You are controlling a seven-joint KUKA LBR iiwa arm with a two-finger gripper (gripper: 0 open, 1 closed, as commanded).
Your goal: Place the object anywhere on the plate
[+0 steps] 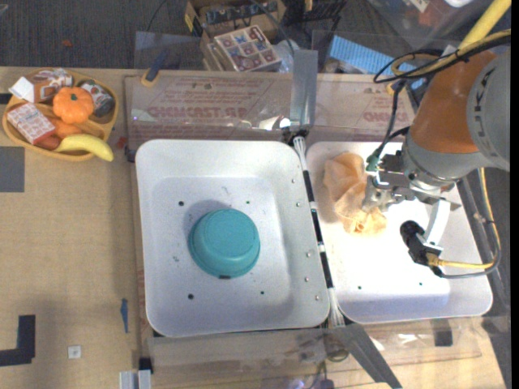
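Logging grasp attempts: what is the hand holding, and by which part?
Cannot be told: the hand is down at the orange cloth's right edge, but its grip is hidden.

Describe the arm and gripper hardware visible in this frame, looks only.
Grey arm with an orange band above the wrist, a yellow cable along it. Metallic gripper of silver and dark parts. A black cylindrical part sits below, with a thin yellow cable running from it.

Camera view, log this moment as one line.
gripper over orange cloth | right bin | teal plate in left bin
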